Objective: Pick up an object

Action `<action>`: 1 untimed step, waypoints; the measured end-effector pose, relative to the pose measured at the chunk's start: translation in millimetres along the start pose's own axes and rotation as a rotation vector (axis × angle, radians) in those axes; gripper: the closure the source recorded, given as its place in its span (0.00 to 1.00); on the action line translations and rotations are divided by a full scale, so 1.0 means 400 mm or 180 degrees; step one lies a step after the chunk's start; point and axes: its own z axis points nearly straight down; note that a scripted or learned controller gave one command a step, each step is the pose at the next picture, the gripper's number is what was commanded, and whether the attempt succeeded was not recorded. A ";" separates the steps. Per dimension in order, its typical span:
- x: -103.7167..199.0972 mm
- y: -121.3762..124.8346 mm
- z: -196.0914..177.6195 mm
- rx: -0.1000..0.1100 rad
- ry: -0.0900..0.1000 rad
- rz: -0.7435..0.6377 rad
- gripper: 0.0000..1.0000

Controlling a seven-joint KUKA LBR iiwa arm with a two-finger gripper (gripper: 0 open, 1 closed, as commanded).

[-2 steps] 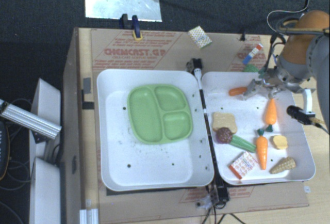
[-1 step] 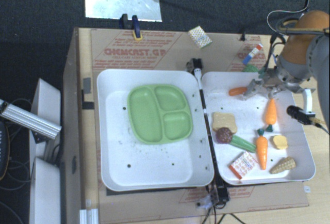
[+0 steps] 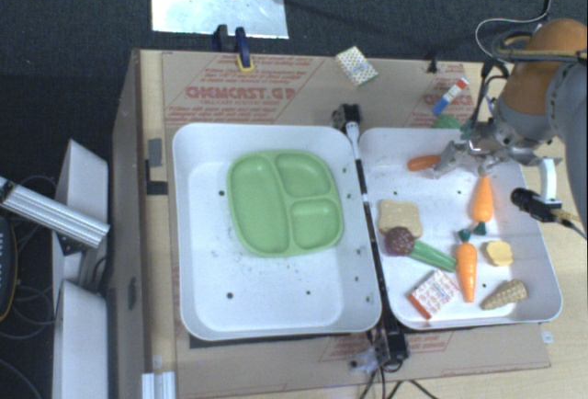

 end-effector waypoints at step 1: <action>0.003 -0.001 0.000 -0.0003 -0.0006 0.0005 0.00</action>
